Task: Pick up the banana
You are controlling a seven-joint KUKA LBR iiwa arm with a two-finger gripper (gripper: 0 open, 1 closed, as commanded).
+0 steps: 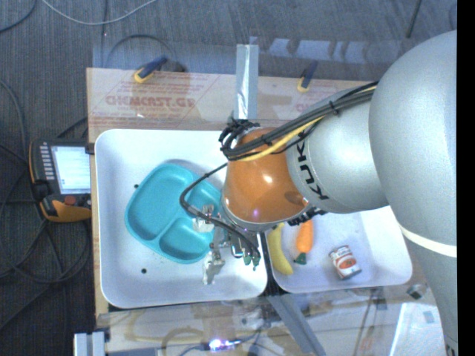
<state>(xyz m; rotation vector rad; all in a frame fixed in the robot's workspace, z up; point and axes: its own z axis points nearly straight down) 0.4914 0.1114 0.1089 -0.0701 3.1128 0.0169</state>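
Grey carpet with loose cables surrounds a wooden table (178, 99) that carries two shallow white bins side by side. One grey arm (371, 154) with an orange band (260, 184) reaches in from the right and hangs over the seam between the bins.

Its pincer (215, 264) points down into the left bin (111, 199), low near that bin's front wall. How far it is spread cannot be told from this angle, and nothing is seen between its tips.

Just up and left of the pincer lies a teal divided tray (159, 210), close beside the wrist.

To the pincer's right, across the bin wall, the banana (279, 252) lies in the right bin (386, 262), lengthwise along that bin's left side and partly hidden under the arm. A carrot (303, 238) lies just right of the banana. Further right sits a small can (344, 262), well apart from the pincer.

Far to the left, off the table, rests a handheld control pendant (63, 176).
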